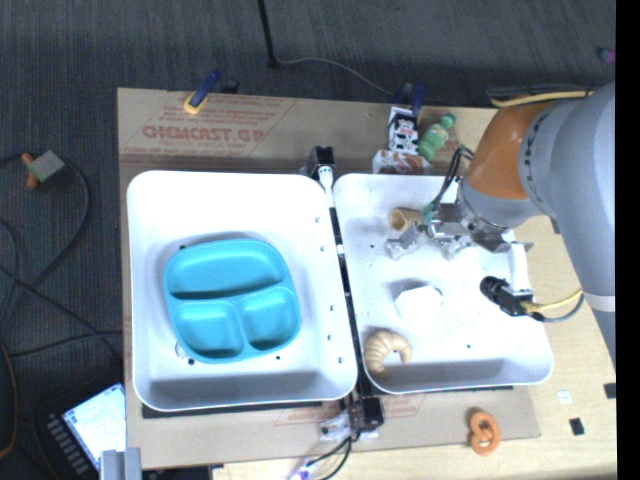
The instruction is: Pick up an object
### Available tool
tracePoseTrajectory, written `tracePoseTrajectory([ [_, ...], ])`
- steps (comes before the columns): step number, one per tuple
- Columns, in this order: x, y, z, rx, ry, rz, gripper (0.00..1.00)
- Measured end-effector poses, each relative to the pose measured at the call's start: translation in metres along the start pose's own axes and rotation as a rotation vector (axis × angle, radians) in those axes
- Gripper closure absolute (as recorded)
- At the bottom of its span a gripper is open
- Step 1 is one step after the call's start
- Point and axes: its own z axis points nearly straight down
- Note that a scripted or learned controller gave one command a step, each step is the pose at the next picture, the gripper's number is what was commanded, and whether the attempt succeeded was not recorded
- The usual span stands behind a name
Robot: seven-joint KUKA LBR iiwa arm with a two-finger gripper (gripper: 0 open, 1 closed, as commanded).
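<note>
A tan, croissant-shaped pastry toy lies in the right-hand shallow white bin, against its near wall at the left corner. Just above it, near the bin's middle, sits a small white lump-like object. Farther up, a small beige cone-like piece rests close to the far wall. The metal two-finger gripper hangs low over the bin just beside that beige piece, well apart from the pastry; whether it is open or closed cannot be told. The grey arm with its orange band reaches in from the right. The left-hand white bin holds a turquoise plastic divided plate
</note>
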Motion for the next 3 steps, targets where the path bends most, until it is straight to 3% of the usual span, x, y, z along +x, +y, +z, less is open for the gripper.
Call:
tracePoseTrajectory([
  [1,-0.001,0.001,-0.01,-0.003,-0.005,-0.001,1.0],
  [2,0.027,0.06,-0.057,0.002,-0.001,0.0,1.0],
  [3,0.026,0.059,-0.056,0.004,-0.001,0.0,0.0],
])
